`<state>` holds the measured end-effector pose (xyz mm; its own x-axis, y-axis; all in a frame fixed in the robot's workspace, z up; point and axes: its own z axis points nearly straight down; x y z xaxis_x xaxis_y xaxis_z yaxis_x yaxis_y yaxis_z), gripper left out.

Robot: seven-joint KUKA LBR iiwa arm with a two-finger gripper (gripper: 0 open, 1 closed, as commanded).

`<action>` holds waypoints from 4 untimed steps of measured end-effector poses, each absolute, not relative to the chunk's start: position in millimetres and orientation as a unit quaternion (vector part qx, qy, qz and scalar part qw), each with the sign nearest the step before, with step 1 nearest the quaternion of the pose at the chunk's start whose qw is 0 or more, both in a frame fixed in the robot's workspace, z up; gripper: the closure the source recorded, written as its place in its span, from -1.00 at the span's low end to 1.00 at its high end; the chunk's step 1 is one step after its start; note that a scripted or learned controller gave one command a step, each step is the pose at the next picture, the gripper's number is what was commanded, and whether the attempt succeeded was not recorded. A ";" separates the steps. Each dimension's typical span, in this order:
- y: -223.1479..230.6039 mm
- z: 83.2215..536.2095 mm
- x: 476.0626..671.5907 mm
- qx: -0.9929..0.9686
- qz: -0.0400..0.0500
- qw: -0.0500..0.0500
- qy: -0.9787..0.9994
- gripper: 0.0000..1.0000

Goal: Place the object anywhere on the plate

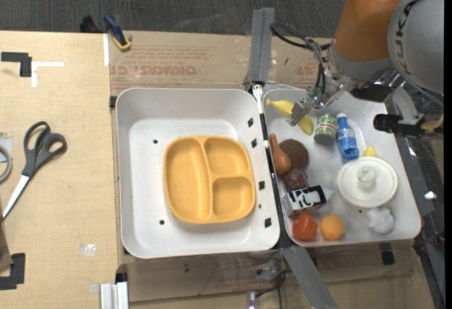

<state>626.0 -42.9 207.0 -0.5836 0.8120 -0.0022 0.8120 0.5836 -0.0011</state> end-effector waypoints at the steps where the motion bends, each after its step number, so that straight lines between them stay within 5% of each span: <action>1: 26.3 190.7 556.1 0.469 -0.001 -0.001 0.883 1.00; 2: 98.5 228.5 486.3 0.450 -0.001 -0.001 0.893 1.00; 3: 165.1 374.5 532.0 0.453 -0.001 0.000 0.892 1.00; 4: 178.7 214.9 518.6 0.394 -0.001 -0.001 0.919 1.00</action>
